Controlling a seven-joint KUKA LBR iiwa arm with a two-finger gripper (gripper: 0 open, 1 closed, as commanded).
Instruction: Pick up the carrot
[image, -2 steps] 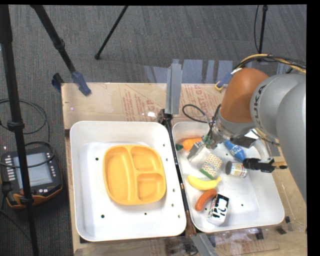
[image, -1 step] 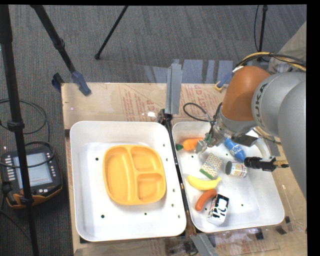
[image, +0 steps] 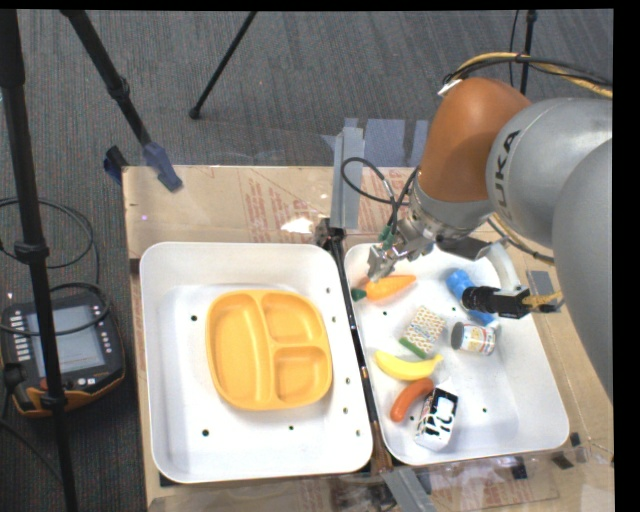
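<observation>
One black-and-white carton lies nearest, at the right bin's six o'clock, beside one sausage and one banana. One carrot lies at ten o'clock, directly beneath the gripper; I cannot tell its finger state. One yellow divided plate occupies the left bin.
</observation>
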